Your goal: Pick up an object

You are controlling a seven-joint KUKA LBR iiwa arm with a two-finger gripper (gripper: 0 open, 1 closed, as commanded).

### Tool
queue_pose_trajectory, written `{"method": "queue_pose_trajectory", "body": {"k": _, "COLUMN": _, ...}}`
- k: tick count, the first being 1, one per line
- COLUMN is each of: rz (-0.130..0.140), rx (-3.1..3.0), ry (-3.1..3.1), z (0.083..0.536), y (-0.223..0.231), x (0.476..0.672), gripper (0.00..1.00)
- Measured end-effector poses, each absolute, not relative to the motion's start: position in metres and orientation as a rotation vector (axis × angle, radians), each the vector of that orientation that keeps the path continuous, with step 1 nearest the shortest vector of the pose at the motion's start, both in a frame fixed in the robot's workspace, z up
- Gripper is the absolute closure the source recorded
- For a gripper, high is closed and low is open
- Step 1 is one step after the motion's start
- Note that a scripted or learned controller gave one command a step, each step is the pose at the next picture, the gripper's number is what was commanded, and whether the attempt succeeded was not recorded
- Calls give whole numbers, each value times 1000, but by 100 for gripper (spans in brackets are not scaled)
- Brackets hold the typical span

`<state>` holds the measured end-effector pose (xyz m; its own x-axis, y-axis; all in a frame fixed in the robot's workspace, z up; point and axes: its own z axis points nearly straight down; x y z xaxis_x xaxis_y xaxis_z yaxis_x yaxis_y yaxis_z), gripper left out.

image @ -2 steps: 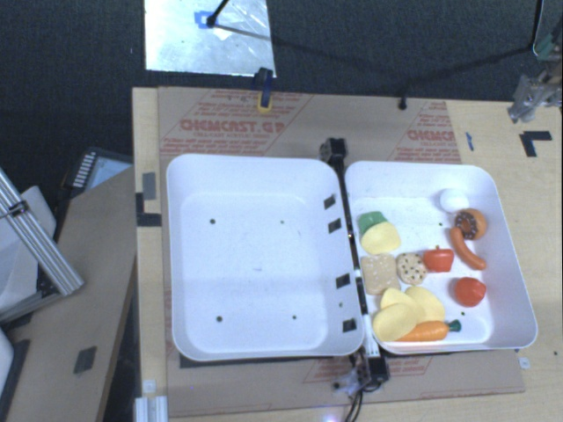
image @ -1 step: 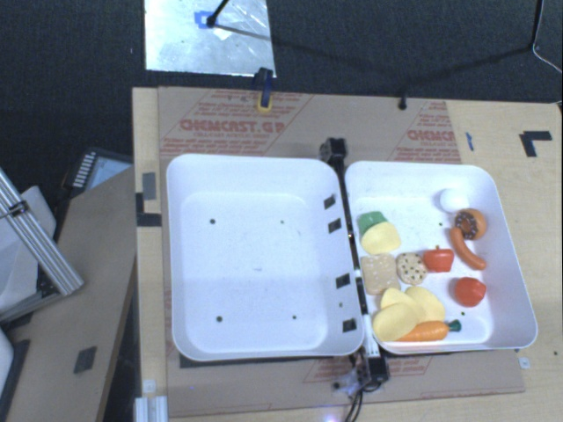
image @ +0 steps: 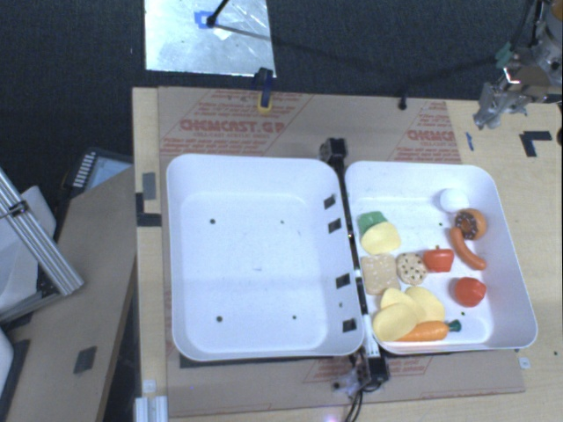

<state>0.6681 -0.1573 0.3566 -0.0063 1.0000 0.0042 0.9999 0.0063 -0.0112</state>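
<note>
The right bin (image: 506,236) holds several toy foods. A white egg (image: 453,200), a brown donut (image: 471,223) and an orange sausage (image: 466,249) lie near its far right side. A red pepper (image: 438,258) and a tomato (image: 469,291) sit below them. A green piece (image: 370,221), a yellow potato (image: 381,237), a cracker (image: 379,273) and a cookie (image: 411,269) lie along the left side. Yellow pieces (image: 400,316) and a carrot (image: 427,331) rest at the front. My gripper (image: 489,112) hangs high at the upper right, beyond the bin's far edge and apart from every object.
The left bin (image: 255,253) stands beside the right one, joined by a black hinge strip (image: 347,236). A shiny metal sheet (image: 208,23) lies at the back. A yellow and blue clamp (image: 264,90) sits on the bench's far edge. A metal rail (image: 31,236) crosses the left.
</note>
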Motion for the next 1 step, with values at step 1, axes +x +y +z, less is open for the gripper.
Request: {"method": "queue_pose_trajectory", "body": {"k": 1, "rz": -17, "rx": -2228, "ry": -2241, "z": 522, "y": -155, "x": 668, "gripper": 100}}
